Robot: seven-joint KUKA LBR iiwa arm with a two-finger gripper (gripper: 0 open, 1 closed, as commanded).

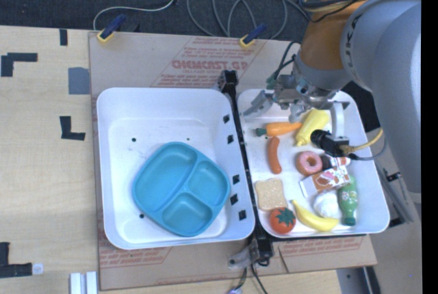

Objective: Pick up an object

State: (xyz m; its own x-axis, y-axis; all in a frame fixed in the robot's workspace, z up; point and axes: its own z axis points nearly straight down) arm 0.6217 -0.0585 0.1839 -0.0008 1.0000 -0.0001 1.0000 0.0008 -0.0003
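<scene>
The right bin holds several toy foods: an orange carrot, a sausage, a yellow piece, a pink donut, a bread slice, a tomato, a banana, a green bottle and a small red-and-white carton. My gripper hangs over the far end of this bin, just above the carrot. Its fingers are spread open with nothing between them. The arm hides the bin's far right corner.
The left bin holds a blue divided plate. A black divider runs between the two bins. Cables lie on the dark floor behind the bench.
</scene>
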